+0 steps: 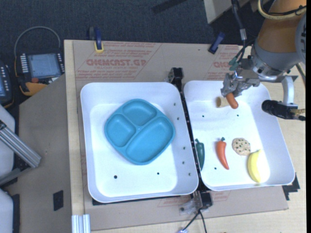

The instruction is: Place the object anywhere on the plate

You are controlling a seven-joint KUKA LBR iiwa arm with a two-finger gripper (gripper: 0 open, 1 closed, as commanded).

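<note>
The blue three-compartment plate [140, 130] lies in the left white bin [92, 101]. My gripper [233, 92] hangs over the far part of the right bin [272, 130], well to the right of the plate. It is shut on a small orange sausage-shaped piece [233, 102], whose upper end sits between the fingertips while the rest hangs down at a tilt. A small tan bit [219, 102] lies just left of it on the bin floor.
In the right bin's near half lie a dark green pepper [199, 153] by the divider, an orange carrot [222, 153], a speckled cookie [241, 145] and a yellow banana [256, 165]. A black clamp [176, 74] stands at the far end of the divider.
</note>
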